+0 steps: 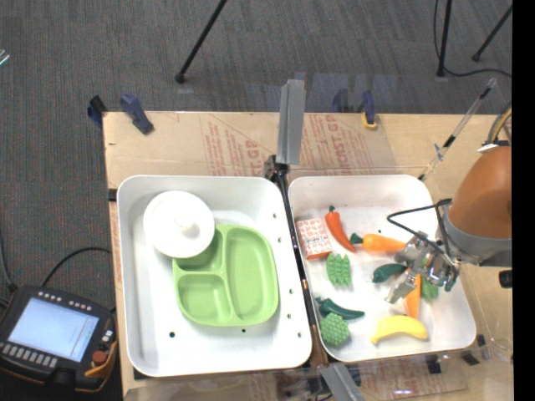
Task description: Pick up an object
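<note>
Your hand [415, 278] hovers over the carrot [413, 297]; grip state unclear. Light, rigid, slick plastic: take it mid-body, across its width.

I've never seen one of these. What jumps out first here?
The green tray with a white lid on its corner dominates the left bin. In the right bin, the gripper sits low among toy food, near a yellow banana and orange carrot.
</note>
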{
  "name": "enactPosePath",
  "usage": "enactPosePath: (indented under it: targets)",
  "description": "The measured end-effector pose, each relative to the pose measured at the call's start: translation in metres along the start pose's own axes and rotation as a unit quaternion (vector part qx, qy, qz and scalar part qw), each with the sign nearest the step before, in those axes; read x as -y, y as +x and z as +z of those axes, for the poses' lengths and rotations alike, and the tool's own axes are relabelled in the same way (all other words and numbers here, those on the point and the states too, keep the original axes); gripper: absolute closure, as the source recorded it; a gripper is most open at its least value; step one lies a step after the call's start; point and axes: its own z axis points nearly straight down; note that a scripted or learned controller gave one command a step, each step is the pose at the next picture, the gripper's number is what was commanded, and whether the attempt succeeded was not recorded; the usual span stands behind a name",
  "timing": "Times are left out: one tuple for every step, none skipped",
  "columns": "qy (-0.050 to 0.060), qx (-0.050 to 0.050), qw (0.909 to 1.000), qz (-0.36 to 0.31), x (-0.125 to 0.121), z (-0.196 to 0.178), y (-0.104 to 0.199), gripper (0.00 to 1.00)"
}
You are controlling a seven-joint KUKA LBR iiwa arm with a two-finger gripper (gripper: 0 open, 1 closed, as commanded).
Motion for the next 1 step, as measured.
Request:
enactPosePath:
  targets:
    - [0.0, 0.0, 0.9998, -0.021, 0.028, 0.0005, 0.0424, 0.0]
